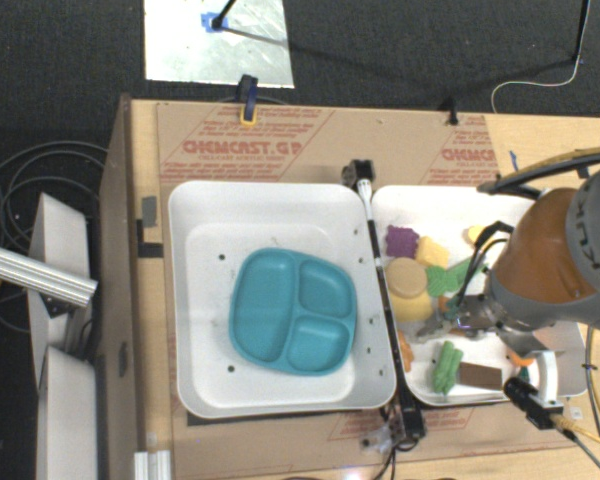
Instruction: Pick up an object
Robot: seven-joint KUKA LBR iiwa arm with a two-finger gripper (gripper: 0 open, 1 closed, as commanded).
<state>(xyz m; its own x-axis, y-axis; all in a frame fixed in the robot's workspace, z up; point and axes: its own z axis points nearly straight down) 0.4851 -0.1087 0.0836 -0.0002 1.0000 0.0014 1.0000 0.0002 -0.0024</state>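
Gripper [450, 318] sits low in the right bin [420, 206], at about four o'clock from the middle of the picture, among a cluster of small toy foods. Whether it is open or closed cannot be told from this view, and nothing can be seen held in it. The grey arm, with its orange band [540, 248], reaches in from three o'clock and covers much of the bin's right half.

Candidate objects lie close around the tool. A round tan block [408, 278] sits at ten o'clock from it, just beside the divider between the bins. A purple piece [402, 240] and a yellow piece [435, 253] lie further toward twelve o'clock. A bright green leafy piece [443, 280] is near the tool at eleven o'clock. A green cylinder [446, 366] and a brown block [480, 375] lie at six o'clock, touching or nearly touching each other.

The left bin [195, 268] holds a teal divided plate [292, 311], well apart from the tool.

To do this step well, you should pick one piece that stands apart from its neighbours. The tan block looks easiest, though the bin wall beside it may crowd you. Centre over it before closing, and lift straight up.
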